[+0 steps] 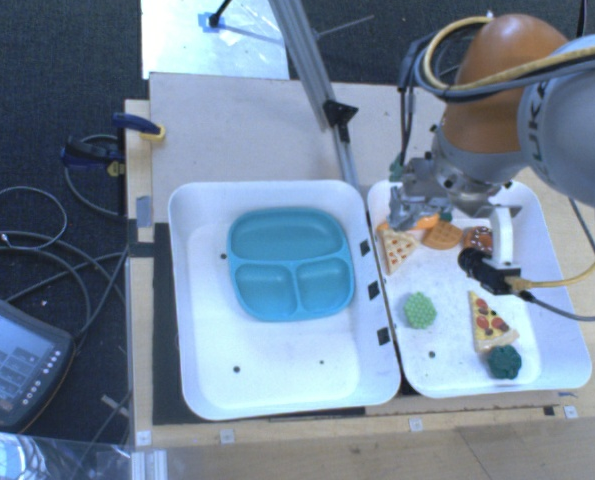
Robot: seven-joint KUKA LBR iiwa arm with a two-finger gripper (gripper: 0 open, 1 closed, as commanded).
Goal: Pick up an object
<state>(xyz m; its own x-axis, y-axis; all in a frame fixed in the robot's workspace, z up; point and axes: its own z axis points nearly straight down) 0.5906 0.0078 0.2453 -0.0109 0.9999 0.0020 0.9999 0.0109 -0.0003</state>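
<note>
Hovering gripper [409, 206] — far right bin [557, 268] | fingers: cannot tell | beside pizza [395, 247], waffle [440, 235] | blue tray [289, 264] — left bin [207, 368]

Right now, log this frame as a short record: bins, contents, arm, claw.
left bin: blue tray
right bin: two pizza slices, waffle, light green piece, dark green piece, brown piece
arm: over right bin's far end
claw: low, by the near pizza slice and waffle; grip unclear
</note>
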